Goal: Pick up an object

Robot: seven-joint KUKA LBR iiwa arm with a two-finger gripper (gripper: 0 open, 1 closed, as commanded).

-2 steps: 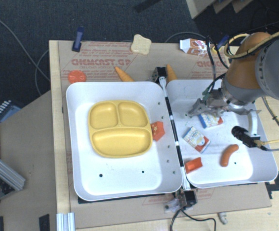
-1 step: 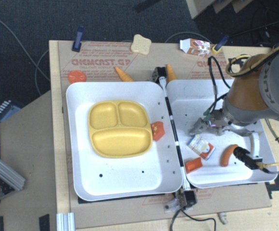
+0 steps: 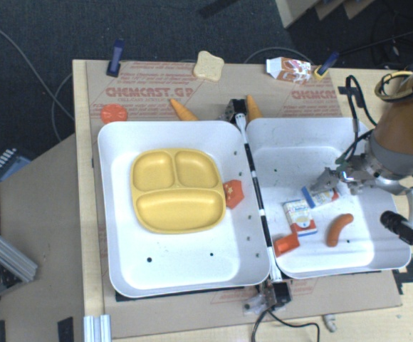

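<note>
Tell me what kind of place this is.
Probably a robotics lab grasping bench: two shallow white bins on a plywood board, play-food props such as a yellow divided plate and sausage, and loose cables on dark carpet.

Both white bins (image 3: 185,273) look smooth, semi-gloss plastic, the yellow divided tray (image 3: 176,191) glossy moulded plastic, the bench top (image 3: 149,91) matt printed cardboard-like sheet, the sausage (image 3: 339,229) shiny plastic, and the arm's orange band (image 3: 404,123) satin.
</note>
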